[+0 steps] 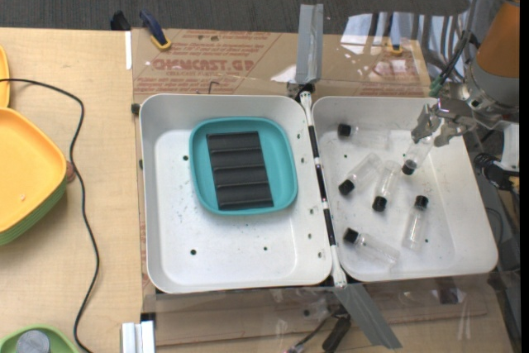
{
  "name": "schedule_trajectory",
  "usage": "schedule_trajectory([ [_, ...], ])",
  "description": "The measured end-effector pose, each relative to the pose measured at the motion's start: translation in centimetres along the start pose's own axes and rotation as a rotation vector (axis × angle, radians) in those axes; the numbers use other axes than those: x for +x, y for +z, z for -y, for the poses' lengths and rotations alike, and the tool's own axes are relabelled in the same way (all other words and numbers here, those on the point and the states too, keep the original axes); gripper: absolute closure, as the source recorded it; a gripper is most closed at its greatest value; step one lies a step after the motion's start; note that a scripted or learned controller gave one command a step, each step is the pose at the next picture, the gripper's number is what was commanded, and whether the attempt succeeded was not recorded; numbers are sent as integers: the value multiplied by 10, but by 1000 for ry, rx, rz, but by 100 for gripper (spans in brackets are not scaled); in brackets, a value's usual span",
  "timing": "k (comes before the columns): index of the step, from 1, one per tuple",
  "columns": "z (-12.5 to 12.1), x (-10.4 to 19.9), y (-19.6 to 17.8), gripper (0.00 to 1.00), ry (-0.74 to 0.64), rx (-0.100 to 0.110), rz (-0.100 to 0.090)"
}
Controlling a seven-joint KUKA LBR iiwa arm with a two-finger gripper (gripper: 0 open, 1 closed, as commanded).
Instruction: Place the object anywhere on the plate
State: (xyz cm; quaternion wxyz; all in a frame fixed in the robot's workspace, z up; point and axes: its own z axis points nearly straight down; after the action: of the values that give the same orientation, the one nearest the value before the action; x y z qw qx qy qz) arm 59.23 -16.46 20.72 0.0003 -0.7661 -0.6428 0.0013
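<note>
Vials, small clear plastic tubes with black caps, lie scattered in the right-hand bin [463, 260]. One vial [413, 157] hangs tilted just under the gripper [436, 131] near that bin's upper right, cap end lowest. Its clear upper end appears to sit between the fingers, so the gripper looks closed on it, though the transparent body makes the contact hard to confirm. The other vials [376, 188] rest on the bin floor, some touching, some apart.

The plate [285, 169] is teal and roughly square, with a raised rim and a dark ribbed insert [240, 169] in its middle. It sits in the left bin [165, 244], well apart from the gripper.

Judging by appearance, such a vial is very light, stiff and smooth, so it is likely slippery and prone to rolling or pivoting in a grasp. A hold across the middle of the tube, or just above the cap, would probably be steadier than one at the bare tip. Once released it may roll, and the ribbed insert or the rim could help to stop it.

An orange-yellow dish [25, 169] sits on the wooden table to the far left.
</note>
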Motion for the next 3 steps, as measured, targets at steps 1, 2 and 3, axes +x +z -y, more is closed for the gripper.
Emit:
schedule_trajectory([
  [1, 8, 54, -4, 100, -227, 0, -1],
  [2, 52, 87, 17, 100, -393, 1, -1],
  [3, 98, 119, 16, 100, -521, 0, -1],
])
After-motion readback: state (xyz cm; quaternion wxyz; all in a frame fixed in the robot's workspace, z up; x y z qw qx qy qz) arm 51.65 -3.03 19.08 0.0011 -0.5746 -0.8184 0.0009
